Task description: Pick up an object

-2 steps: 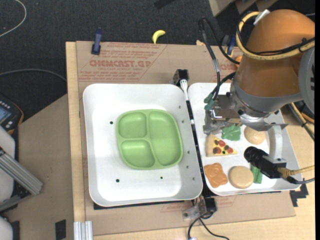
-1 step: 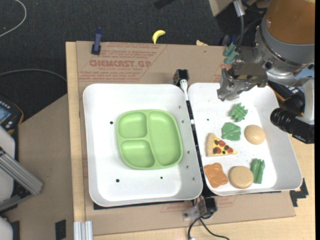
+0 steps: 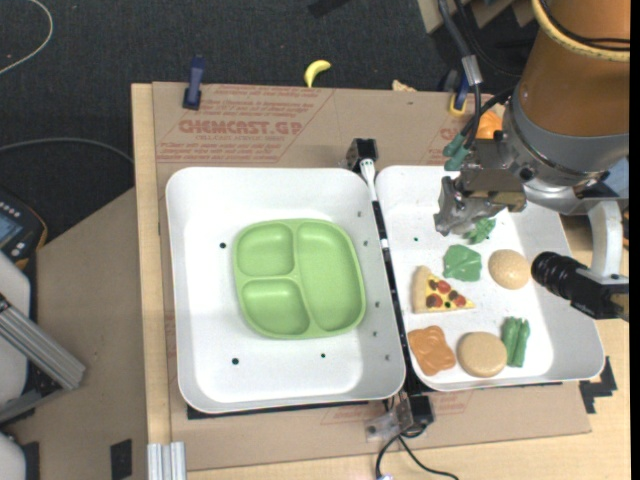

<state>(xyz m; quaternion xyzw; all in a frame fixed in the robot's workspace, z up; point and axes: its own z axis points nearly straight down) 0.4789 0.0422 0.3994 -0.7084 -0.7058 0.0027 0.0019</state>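
My gripper hangs low over the back part of the right bin. A small green toy piece pokes out just right of its tip; whether it is held I cannot tell. In front of the gripper lie a green leafy piece, a tan round piece and a pizza slice. Nearer the front edge are an orange piece, another tan round piece and a green bean bundle.
The left bin holds a green divided plate. Both bins rest on a cardboard sheet with a blue clamp at its back edge. A small yellow banana lies behind the sheet.
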